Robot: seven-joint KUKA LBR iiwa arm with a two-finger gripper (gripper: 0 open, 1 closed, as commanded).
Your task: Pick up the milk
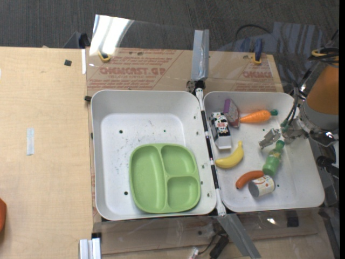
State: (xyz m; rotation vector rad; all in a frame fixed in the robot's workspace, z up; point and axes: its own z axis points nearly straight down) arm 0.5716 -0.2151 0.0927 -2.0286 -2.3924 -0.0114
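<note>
1. Dark grey carpeted floor (161, 7) spans the top of the frame.
2. Light wooden worktop (43, 139) occupies the left side.
3. Printed cardboard sheet (156, 69) lies upper centre.

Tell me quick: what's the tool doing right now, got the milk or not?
Tool: fingers spread open, holding nothing, hovering over the right bin just above the green bottle. Milk lies untouched by the bin's left wall.

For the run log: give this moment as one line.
stage: approach | gripper: low in right bin, above green bottle | milk: untouched by left wall, beside banana
</note>
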